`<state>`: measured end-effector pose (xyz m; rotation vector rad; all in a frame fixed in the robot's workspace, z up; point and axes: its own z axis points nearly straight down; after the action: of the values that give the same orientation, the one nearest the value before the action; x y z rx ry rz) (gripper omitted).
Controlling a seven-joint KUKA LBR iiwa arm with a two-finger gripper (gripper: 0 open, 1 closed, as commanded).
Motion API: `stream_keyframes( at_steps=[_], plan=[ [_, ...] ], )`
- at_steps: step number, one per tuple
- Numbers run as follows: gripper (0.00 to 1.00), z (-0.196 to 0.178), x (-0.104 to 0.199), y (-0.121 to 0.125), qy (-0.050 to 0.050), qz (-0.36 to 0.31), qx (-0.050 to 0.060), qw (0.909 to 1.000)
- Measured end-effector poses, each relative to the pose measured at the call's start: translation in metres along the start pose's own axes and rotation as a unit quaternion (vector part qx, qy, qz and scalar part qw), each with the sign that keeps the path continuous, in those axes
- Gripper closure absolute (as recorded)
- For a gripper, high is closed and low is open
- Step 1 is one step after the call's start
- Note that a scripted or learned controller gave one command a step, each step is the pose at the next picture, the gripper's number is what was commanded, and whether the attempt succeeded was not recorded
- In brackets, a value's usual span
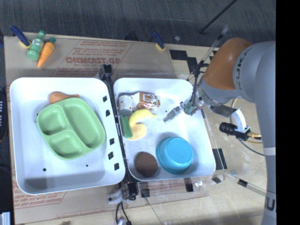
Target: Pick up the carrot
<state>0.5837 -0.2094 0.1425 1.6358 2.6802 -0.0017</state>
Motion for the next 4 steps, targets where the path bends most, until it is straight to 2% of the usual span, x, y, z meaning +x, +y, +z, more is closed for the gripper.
stream_keyframes(
  at_steps=[1, 2, 3, 4],
  plan=[
    [0.00, -0.007, 0.031, -0.062, 0.002, -0.065, 0.002, 0.9979],
    [0.00, -0.017, 0.003, -0.007, 0.001, -0.036, 0.001, 0.9993],
    [0.00, -0.015, 0.028, -0.056, 0.002, -0.103, 0.001, 0.9947],
    [0.00, 0.042, 0.063, -0.074, -0.014, -0.109, -0.012, 0.9939]
  ],
)
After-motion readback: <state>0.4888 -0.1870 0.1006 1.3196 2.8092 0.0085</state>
